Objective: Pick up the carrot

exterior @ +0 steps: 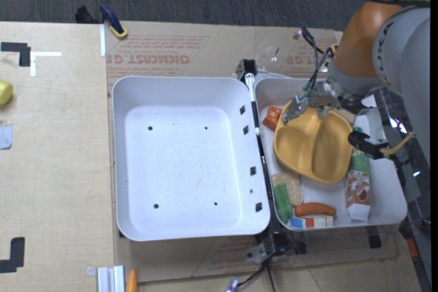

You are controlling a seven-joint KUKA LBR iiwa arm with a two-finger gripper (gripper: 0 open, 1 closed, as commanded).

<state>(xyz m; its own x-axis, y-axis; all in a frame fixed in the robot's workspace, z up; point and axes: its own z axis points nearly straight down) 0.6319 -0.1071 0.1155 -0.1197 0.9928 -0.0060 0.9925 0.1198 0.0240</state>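
Note:
The carrot is a short orange stick lying flat near the front of the right bin, just above a small white, blue and red box. My gripper hangs over the back half of the same bin, at the far-left rim of a yellow divided dish. It is well behind the carrot and apart from it. The grey arm with its orange band reaches in from the right and hides the bin's back right corner.
A red-orange item lies left of the dish. A green packet and a beige snack lie beside the carrot. A carton lies at the right. The left bin adjoins. A yellow object sits far left.

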